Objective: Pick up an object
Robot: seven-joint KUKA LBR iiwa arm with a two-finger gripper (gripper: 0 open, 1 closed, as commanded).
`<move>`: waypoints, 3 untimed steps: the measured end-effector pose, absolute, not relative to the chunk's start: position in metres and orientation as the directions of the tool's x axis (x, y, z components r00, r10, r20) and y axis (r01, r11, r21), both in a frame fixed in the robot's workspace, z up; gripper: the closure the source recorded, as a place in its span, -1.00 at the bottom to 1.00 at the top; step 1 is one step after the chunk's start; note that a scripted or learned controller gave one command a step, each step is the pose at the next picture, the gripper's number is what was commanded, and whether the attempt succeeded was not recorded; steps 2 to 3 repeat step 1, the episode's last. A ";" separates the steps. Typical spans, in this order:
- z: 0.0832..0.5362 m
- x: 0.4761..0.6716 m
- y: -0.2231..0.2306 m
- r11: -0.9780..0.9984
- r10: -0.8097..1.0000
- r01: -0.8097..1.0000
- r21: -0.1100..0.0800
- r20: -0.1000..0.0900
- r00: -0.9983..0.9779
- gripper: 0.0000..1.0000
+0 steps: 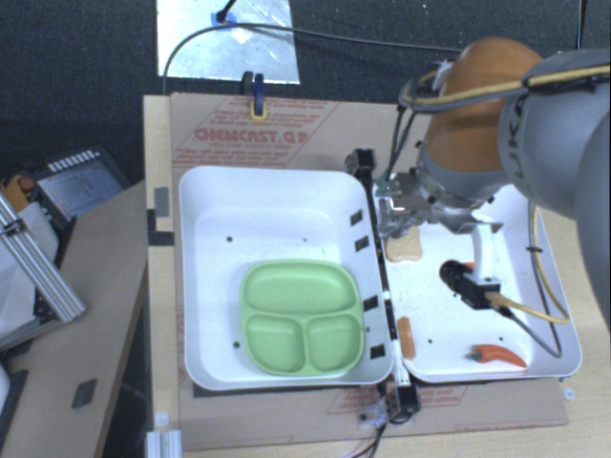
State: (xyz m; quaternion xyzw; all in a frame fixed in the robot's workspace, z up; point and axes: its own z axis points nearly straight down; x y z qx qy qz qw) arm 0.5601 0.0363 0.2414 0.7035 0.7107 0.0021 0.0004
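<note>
**Operator:** Bench surface is carrying two white bins side by side. Which step is running?

**Technician:** The approach, by my reading. The gripper (399, 219) is hanging low over the right bin (544, 351), at its left wall, just above a tan slice of bread (405, 247). Whether it is wide or narrow I cannot tell.

**Operator:** Next move?

**Technician:** Likely a short descent onto the bread, then a closing. The wall nearby is leaving little room.

**Operator:** Arm pose?

**Technician:** The arm (535, 132) is reaching in from the right, wrist bending down. An orange carrot (496, 355) is lying well apart; a green divided plate (303, 315) is sitting in the left bin (215, 256).
</note>
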 end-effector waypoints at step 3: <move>0.237 0.583 0.092 0.010 1.000 1.000 0.002 0.003 -0.010 1.00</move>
